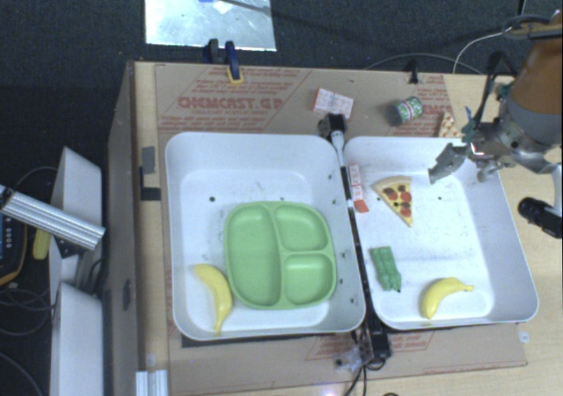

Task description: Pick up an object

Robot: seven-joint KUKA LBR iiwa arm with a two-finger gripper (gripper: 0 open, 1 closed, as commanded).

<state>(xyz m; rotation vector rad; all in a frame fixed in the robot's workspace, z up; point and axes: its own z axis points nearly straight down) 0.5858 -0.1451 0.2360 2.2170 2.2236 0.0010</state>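
Observation:
The right bin (510, 253) holds a pizza slice toy (397, 197) near its back left, a green block (385, 267) toward the front left, and a yellow banana (442, 296) at the front. My gripper (464, 164) hangs over the right bin's back part, to the right of the pizza slice and apart from it. Its fingers (442, 166) stand spread, with nothing between them. In the left bin (189, 174) lie a green divided plate (280, 253) and a second yellow banana (214, 294) beside the plate's left front.
A small green can (407, 109) and a white tag (333, 103) lie on the cardboard behind the bins. A black divider (345, 201) runs between the two bins. The arm's grey wrist (537, 95) enters from the right.

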